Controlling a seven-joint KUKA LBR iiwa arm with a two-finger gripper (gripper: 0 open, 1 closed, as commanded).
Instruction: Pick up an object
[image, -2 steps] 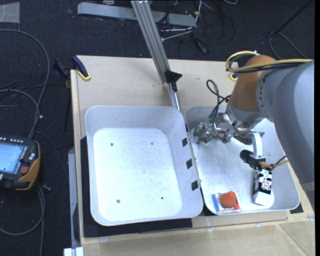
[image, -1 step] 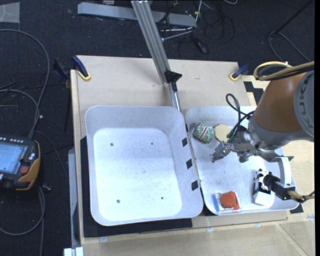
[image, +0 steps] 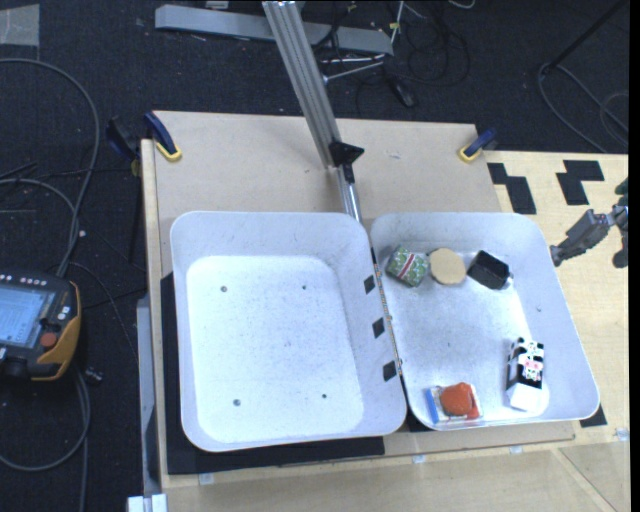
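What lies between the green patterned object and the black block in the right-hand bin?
In the camera view, a round tan disc sits between the green patterned object and the black block, at the right-hand bin's far end.

Single fixed camera above bench (image: 300, 150), looking down at slant, both white bins (image: 190, 300) in frame

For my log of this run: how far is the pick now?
Nothing looks done yet. The gripper is at the right edge, outside the right bin, with nothing seen in it. The green patterned item, tan disc, black block, orange object and cow-print carton all lie in the bin.
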